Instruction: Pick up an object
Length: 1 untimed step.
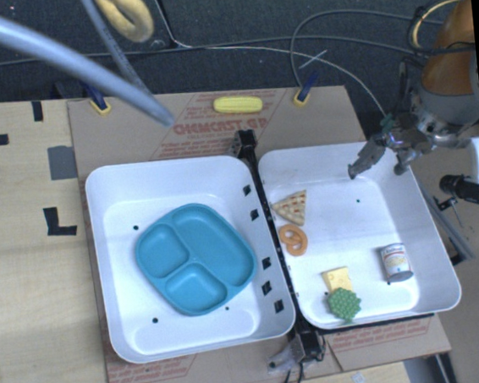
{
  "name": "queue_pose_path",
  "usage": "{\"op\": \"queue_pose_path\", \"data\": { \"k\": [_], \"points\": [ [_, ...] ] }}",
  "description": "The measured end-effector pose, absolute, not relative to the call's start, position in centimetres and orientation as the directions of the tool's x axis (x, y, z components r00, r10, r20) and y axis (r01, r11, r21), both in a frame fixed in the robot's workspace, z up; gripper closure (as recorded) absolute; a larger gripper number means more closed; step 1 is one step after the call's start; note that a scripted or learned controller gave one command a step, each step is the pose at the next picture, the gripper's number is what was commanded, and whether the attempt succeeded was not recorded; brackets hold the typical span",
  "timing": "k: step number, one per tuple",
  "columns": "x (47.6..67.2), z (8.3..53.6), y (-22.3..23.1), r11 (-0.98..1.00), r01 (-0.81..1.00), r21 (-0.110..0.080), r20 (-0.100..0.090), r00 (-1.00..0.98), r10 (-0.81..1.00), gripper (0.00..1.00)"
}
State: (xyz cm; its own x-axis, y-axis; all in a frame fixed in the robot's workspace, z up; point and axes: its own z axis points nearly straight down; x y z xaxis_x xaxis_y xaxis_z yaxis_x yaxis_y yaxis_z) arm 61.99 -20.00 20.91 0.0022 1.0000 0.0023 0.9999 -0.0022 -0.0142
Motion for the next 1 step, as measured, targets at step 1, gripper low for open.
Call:
{"op": "queue_pose_path", "data": {
  "k": [1],
  "points": [
    [62.3, 21.7, -19.96, 0.001, 1.0, -0.001, 0.0, -0.001, 1.0, 0.0]
  ]
}}
